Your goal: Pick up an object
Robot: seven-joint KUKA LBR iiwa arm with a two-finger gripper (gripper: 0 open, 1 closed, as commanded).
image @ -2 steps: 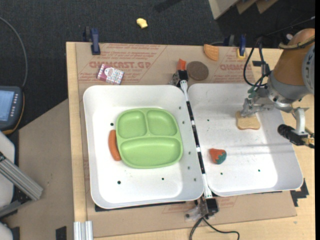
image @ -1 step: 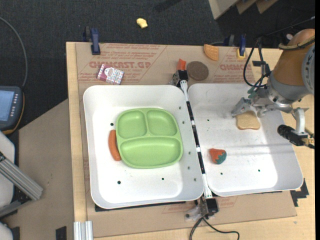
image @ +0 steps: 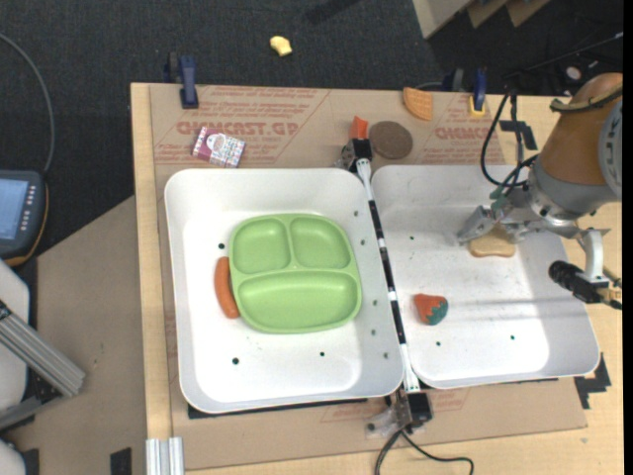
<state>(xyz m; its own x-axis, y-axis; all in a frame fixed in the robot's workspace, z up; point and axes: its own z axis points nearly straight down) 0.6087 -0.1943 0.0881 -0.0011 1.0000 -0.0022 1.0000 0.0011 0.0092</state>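
Observation:
A tan, bread-like piece (image: 492, 249) lies in the upper right part of the right bin (image: 514, 359). My gripper (image: 495, 230) hangs right over its far edge, open, with one finger (image: 472, 230) splayed to the left and the other to the right. I cannot tell whether the fingertips touch the piece. A small red and teal strawberry toy (image: 429, 308) lies lower in the same bin, apart from the gripper. In the left bin (image: 198, 226) sits a green divided plate (image: 294, 271), and an orange carrot-like toy (image: 226, 287) rests against its left side.
The arm's orange band (image: 579, 137) rises at the right edge. On the bench behind the bins lie a brown disc (image: 391, 140), a tan wedge (image: 418, 104), a small pink packet (image: 218, 145) and two blue clamps (image: 184, 79).

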